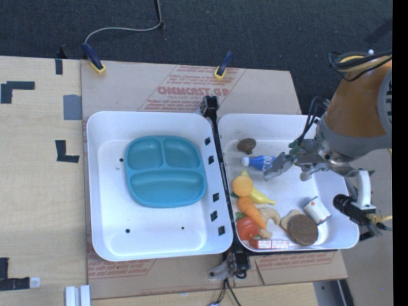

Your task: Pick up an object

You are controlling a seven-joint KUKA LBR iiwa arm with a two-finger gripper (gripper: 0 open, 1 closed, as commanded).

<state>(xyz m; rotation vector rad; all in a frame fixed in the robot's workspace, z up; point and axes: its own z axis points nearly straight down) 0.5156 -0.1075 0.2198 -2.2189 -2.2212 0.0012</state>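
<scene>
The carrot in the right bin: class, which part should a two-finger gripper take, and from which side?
Probably the carrot at its mid-length, from above, with the gripper closing across its narrow width. It lies flat and slanted, and the tomato and banana crowd its ends.

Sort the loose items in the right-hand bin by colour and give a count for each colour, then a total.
Brown: 2, a small lump and a round disc
Blue and white: 1, a bottle
Yellow: 1, a toy fruit
Orange: 1, a carrot
Red: 1, a toy
White: 1, a cup
Total: 7
</scene>
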